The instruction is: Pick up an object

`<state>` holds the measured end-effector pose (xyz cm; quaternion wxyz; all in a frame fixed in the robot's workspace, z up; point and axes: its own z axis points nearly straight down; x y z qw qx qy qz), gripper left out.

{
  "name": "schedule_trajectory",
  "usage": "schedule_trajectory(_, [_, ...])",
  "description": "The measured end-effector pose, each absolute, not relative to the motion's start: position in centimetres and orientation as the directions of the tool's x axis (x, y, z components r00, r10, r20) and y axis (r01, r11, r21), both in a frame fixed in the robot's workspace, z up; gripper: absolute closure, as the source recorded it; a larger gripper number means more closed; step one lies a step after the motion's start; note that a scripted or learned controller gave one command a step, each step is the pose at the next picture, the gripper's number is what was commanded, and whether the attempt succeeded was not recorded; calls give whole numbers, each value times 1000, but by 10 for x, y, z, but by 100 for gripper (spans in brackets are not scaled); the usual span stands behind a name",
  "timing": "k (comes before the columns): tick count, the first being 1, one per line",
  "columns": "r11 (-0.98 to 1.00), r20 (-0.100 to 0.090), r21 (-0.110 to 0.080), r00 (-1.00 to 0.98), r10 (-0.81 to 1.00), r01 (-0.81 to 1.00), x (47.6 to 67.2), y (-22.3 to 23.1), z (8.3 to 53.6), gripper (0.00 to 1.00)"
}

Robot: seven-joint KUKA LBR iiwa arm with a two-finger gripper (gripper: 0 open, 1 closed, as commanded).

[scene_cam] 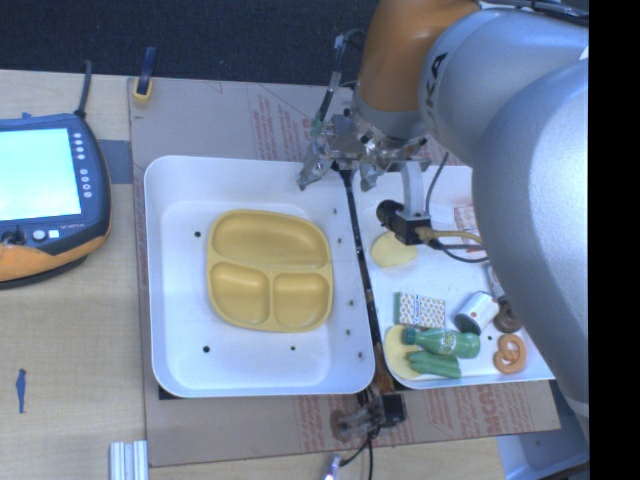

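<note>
The tool point(337, 178) hangs just beyond the far right corner of the yellow divided plate point(270, 268), right over the line where the two white bins meet. Its fingers point(306, 176) are spread wide with nothing between them, so it's empty-handed.

The plate lies flat in the middle of the bin on the view's left point(165, 268). Every other object sits to the view's right of the plate, across the rim in the second bin point(440, 278). Closest to the plate's far right corner is a pale yellow disc point(393, 253), and the tool is clear of it, not touching.

Level with the plate's near edge there's a small checkered patch point(421, 310). Just nearer than that, a green bottle point(447, 343) lies on its side, with a green pickle-shaped piece point(432, 365) touching its near side. Both rest on a pale yellow piece point(395, 366).

Farther right from the plate, a silver can point(478, 311) lies tipped over, with an orange pretzel ring point(510, 354) close by. Over on the plate's opposite side, out on the desk point(60, 368), sits a teach pendant point(45, 188) with its screen lit.
</note>
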<state>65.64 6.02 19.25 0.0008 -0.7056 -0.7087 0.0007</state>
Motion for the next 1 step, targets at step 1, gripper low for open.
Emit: schedule_trajectory(1, [0, -1, -4, 0, 1000, 1000, 637, -103, 152, 0])
